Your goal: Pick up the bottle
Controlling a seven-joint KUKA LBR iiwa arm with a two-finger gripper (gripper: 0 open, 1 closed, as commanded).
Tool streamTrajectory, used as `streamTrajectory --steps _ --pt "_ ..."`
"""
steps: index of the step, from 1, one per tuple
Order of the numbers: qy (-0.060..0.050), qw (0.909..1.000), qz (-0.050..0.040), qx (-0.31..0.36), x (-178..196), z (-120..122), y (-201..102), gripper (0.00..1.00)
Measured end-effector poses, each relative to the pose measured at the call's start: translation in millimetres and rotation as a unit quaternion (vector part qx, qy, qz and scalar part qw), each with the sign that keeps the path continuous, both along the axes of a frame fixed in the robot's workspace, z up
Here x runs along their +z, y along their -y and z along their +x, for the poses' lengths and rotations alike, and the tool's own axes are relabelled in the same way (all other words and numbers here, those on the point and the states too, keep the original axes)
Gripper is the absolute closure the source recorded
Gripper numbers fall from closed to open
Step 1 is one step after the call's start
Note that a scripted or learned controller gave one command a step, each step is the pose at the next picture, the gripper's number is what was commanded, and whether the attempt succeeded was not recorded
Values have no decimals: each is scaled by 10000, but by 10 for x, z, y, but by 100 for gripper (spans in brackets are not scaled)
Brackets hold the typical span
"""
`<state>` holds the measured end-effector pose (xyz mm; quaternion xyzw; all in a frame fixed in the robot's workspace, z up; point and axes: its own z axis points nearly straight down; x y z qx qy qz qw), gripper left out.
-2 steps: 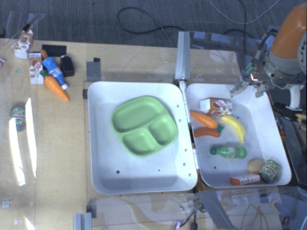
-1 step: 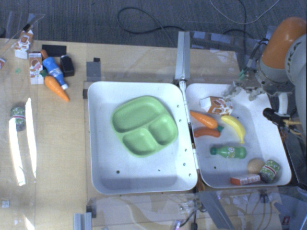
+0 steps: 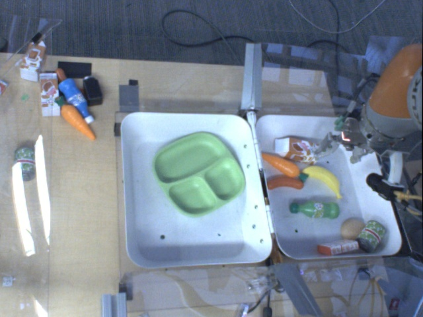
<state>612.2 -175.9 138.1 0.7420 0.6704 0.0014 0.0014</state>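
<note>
The grey arm with its orange band [image 3: 395,90] leans in at the far right edge of the right-hand shallow white bin [image 3: 391,248], and its two-finger gripper [image 3: 345,139] hangs above that bin's upper right part; whether it is wide or narrow cannot be told. The small green plastic bottle [image 3: 314,209] lies on its side below and slightly left of the gripper, apart from it. Between them rests a yellow toy banana [image 3: 324,179], with an orange toy carrot [image 3: 280,164] farther left. Well left of the gripper, the other white bin [image 3: 142,240] holds a green divided plate [image 3: 198,172].
</note>
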Motion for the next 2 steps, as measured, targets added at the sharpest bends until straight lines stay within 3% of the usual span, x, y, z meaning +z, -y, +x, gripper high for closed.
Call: streamTrajectory --steps 1,2 --pt "20 10000 -1 9 98 21 -9 100" --pt "18 10000 -1 9 97 20 -8 0"
